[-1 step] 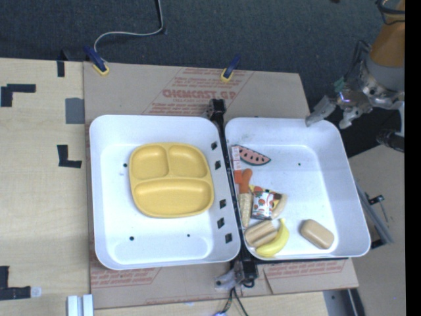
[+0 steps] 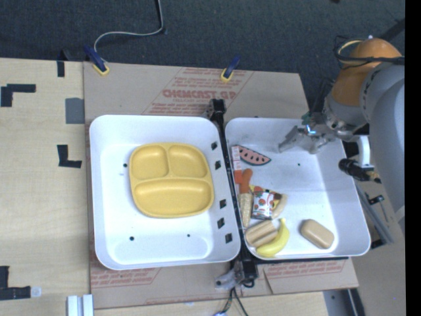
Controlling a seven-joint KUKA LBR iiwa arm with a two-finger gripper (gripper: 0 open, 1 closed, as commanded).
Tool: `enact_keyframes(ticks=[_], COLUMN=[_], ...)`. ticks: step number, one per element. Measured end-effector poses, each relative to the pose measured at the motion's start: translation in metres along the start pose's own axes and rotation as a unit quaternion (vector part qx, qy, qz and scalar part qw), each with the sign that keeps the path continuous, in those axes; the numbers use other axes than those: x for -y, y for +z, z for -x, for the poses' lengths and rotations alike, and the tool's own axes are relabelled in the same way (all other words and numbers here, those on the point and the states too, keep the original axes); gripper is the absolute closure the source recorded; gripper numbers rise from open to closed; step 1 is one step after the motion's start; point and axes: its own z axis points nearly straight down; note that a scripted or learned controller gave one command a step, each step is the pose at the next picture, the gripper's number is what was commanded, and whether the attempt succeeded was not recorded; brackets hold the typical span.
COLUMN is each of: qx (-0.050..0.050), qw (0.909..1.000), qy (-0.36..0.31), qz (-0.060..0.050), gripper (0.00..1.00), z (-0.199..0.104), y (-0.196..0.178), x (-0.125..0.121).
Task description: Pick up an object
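My gripper [image 2: 300,143] hovers over the far part of the right bin [image 2: 332,176], its fingers spread open with nothing between them. In the same bin, a watermelon slice [image 2: 252,155] lies to the gripper's left. Along the bin's left wall sit an orange carrot piece [image 2: 242,178], a pale corn-like stick [image 2: 245,207] and a small snack packet [image 2: 266,203]. Near the front lie a hot dog [image 2: 260,231], a banana [image 2: 277,241] and a tan bread roll [image 2: 316,234].
The left bin [image 2: 108,176] holds a yellow divided plate [image 2: 172,180]. Both bins rest on a cardboard sheet [image 2: 177,91] fixed by yellow-blue clamps [image 2: 99,63]. The arm's orange band [image 2: 358,78] and grey body stand at the right bin's far right edge.
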Motion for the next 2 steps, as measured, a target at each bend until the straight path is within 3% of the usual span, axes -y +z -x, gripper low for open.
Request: enact_keyframes(ticks=[1, 2], qx=[0.004, 0.004], qw=[1.0000, 1.0000], qy=[0.000, 0.001], qz=[0.005, 0.005], gripper=[0.00, 0.00], z=[-0.066, -0.107], y=[0.000, 0.001], x=[-0.001, -0.001])
